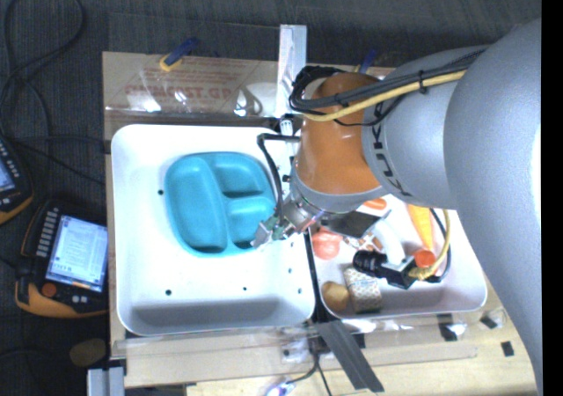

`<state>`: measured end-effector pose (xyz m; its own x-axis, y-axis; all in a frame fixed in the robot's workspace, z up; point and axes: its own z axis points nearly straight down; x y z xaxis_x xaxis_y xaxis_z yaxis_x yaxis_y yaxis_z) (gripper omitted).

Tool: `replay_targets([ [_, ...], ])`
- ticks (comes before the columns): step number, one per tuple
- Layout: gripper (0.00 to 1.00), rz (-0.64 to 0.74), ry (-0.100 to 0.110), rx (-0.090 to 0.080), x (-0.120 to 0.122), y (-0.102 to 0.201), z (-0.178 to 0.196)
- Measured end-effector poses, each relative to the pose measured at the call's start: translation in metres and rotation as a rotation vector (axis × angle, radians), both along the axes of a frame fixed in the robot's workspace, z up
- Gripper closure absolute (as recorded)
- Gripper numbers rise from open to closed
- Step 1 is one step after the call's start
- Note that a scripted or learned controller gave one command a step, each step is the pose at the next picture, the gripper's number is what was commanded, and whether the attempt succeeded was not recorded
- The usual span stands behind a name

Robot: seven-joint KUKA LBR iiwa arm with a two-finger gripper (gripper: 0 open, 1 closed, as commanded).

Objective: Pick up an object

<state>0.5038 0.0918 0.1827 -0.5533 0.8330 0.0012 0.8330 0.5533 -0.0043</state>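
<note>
The claw [269, 231] sits low against the blue tray [215, 201], at the tray's lower right corner, so close that the two look to be touching. Its tip is small and partly lost under the wrist, so I cannot tell whether it is open or closed, and nothing can be seen gripped in it.

The blue tray is a divided dish with one long compartment and two smaller ones. It lies flat in the left bin [132, 209] and is the only thing in there. The white floor of that bin shows all around the tray, with most of it on the side nearer the camera.

The arm [475, 139] comes in from the right of the tray. Its orange band [339, 152] hangs just beside the tray's right edge, over the ridge where the two bins meet.

The right bin [466, 293] lies to the right of the tray, beyond the claw. In it, a red round piece [325, 245] is the nearest thing to the tray. A patterned block [362, 289] and a tan round piece [334, 297] lie further right and nearer the camera. An orange carrot-shaped piece [420, 220] lies well apart from the tray, partly under the arm.

Well to the left of the tray, off the bench, a handheld screen [75, 249] glows.
</note>
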Motion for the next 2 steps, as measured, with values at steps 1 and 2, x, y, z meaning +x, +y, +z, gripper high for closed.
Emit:
replay_targets([
  [1,1.0,0.04,-0.001,-0.001,-0.0204,-0.0679,0.0005],
  [2,1.0,0.04,0.0,-0.001,-0.0199,-0.0679,0.0089],
])
